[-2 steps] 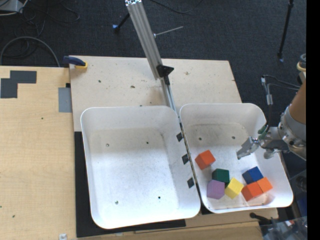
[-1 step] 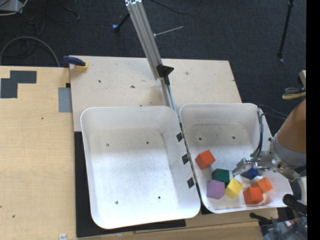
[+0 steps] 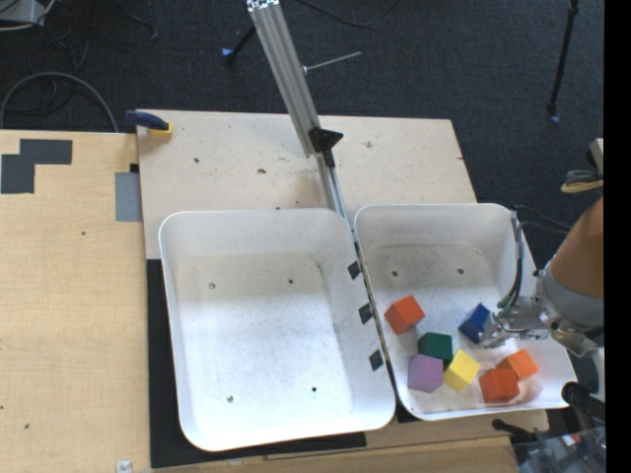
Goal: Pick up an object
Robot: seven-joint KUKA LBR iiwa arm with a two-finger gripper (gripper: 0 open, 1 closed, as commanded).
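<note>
Two shallow white bins are set side by side on the bench; the left bin (image 3: 187,254) and the right bin (image 3: 434,220). Seven blocks are gathered in the right bin's near half: an orange block (image 3: 404,313), a blue block (image 3: 475,322), a green block (image 3: 435,346), a purple block (image 3: 425,372), a yellow block (image 3: 460,370) and two more orange blocks (image 3: 522,364) (image 3: 499,385). The gripper (image 3: 500,331) is lowered beside the blue block, apparently touching it; whether it is open cannot be told

The gripper (image 3: 501,329) reaches into the right bin (image 3: 434,227), just beside a blue cube (image 3: 475,321). Orange (image 3: 404,313), green (image 3: 435,346), purple (image 3: 425,372), yellow (image 3: 460,371) and two more orange cubes (image 3: 509,376) lie nearby.
</note>
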